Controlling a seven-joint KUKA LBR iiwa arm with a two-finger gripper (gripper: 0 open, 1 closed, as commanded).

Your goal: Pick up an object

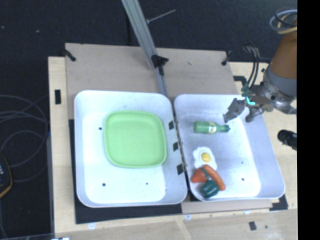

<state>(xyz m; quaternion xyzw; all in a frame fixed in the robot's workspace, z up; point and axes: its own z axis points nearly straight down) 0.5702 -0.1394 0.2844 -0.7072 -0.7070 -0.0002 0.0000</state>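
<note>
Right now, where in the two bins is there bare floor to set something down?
Right bin: bare right of the fried egg; crowded at its near-left corner. Left bin: bare strips around the green plate. Gripper hovers by the green bottle.

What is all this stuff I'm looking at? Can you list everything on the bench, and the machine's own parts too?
bins: two, white, shallow, side by side on the bench
plate: one, light green, square with rounded corners, lying in the left bin
bottle: one, green with a yellow band, lying on its side in the right bin
fried egg toy: one, white with yellow yolk, right bin, below the bottle
small toy foods: a cluster, orange, red and dark green, near corner of the right bin
pole: one, grey, slanting in from above
arm: one, grey with orange band, at right
hand: one, dark, over the right bin, above the bottle
</note>
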